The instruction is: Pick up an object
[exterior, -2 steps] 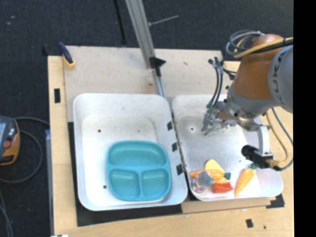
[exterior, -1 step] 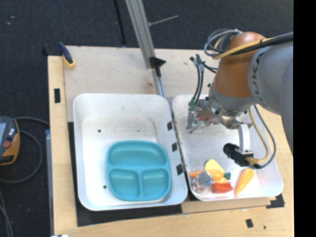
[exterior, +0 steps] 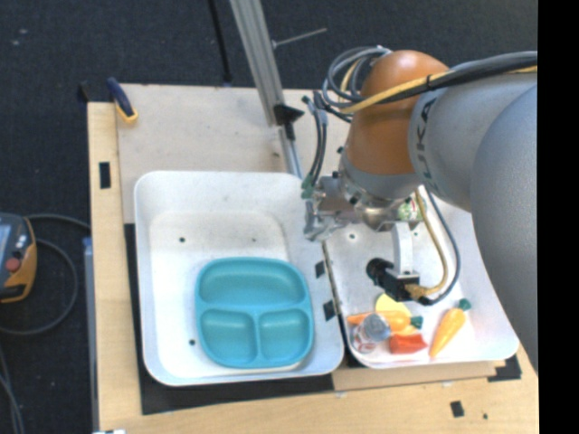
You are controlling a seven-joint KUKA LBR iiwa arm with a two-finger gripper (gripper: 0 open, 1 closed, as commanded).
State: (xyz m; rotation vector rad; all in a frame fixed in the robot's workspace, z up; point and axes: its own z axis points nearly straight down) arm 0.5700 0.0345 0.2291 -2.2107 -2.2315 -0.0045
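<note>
A blue-and-yellow clamp (exterior: 121, 99) sits at the bench's (exterior: 181, 125) far left corner. In the left bin (exterior: 145, 193), a blue divided tray (exterior: 254, 312) lies toward the near edge, touching nothing else. The gripper (exterior: 314, 224) hangs over the rim where the two bins meet, nothing visibly in its grasp; whether it is apart or together cannot be told from this angle. Along the near edge of the right bin (exterior: 479, 301), a clear round item (exterior: 369, 332), a yellow piece (exterior: 393, 307), a red piece (exterior: 407, 342) and a carrot (exterior: 448, 328) lie clustered, well apart from the gripper.
</note>
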